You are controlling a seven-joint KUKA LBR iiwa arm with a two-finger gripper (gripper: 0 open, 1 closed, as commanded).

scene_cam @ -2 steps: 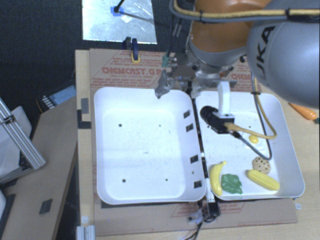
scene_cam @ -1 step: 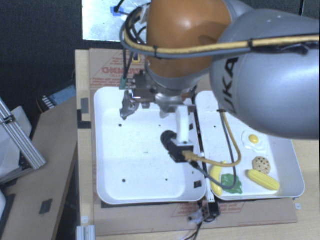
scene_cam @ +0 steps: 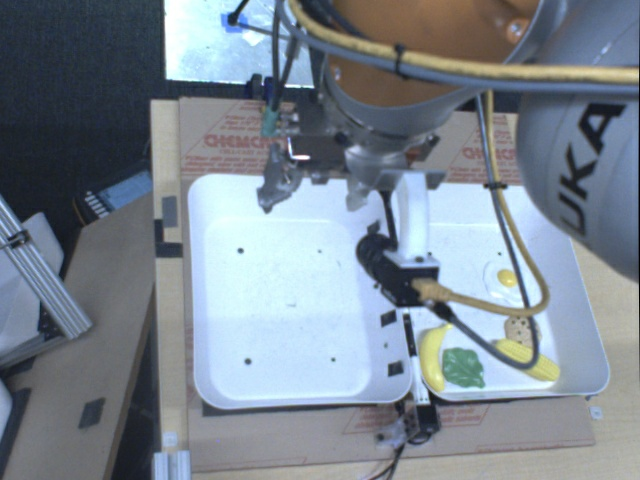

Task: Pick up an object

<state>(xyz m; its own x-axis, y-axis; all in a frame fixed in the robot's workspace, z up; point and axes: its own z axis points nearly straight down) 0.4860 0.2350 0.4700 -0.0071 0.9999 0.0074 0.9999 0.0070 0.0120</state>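
tool (scene_cam: 312, 196) over left bin's (scene_cam: 215, 388) back edge | fingers apparently apart, holding nothing | banana (scene_cam: 432, 356) well apart, right bin (scene_cam: 590, 353)

Bright even light from above, mild glare on the left bin (scene_cam: 280, 298) floor, soft shadow along its far edge, arm (scene_cam: 440, 38) close to the lens and blurred, dark surroundings at left, possibly underexposed

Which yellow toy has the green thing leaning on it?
The banana at the right bin's front left corner; the green piece touches it. The corn lies apart.
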